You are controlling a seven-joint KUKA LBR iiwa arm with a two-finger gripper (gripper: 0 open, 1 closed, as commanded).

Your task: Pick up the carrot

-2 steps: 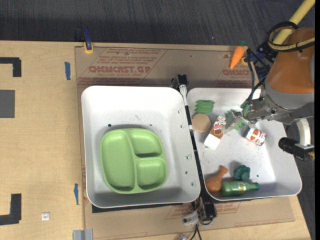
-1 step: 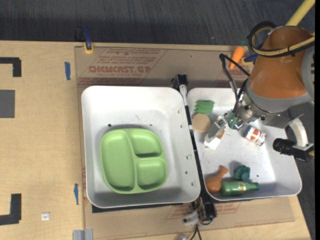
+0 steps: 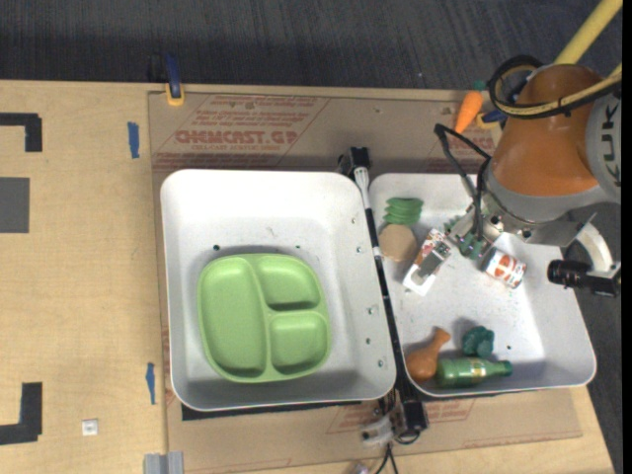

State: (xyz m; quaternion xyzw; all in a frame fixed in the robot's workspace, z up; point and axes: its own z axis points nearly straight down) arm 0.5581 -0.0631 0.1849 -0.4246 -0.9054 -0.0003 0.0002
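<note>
Reaching for the carrot (image 3: 426, 359) means going to the right bin's (image 3: 563, 339) near edge, beside the green bottle (image 3: 474, 369). The hand (image 3: 464, 237) hovers mid-bin; can't tell its opening. Approach along the carrot's length.

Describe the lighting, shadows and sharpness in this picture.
Camera view: even overhead light, no harsh glare; the left bin shows soft shading along its inner walls; the green plate is fairly sharp; small items near the end effector look soft and hard to identify; the arm's orange band casts little shadow.
</note>
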